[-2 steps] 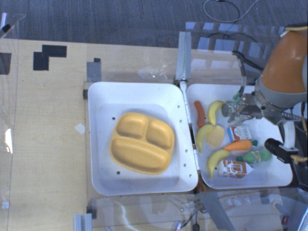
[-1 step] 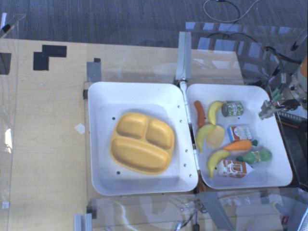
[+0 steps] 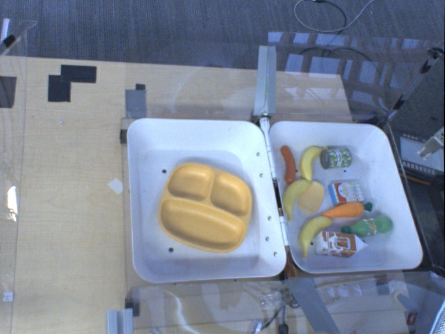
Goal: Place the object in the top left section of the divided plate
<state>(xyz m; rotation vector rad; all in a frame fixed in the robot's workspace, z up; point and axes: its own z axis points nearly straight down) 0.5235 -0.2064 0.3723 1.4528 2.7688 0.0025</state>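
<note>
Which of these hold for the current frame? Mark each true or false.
1. The yellow divided plate sits in the left bin. True.
2. The plate's top left section already holds a banana. False: the sections hold nothing.
3. The carrot lies in the right bin. True.
4. The green can stands on the plate. False: it lies in the right bin, beside a banana.
5. The red sausage lies near the right bin's left wall. True.

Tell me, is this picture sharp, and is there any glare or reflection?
In the camera view, the yellow divided plate and the carrot look fairly sharp under soft, even light; shadows are faint; pale reflections on a transparent panel veil the upper right above the right bin.
</note>
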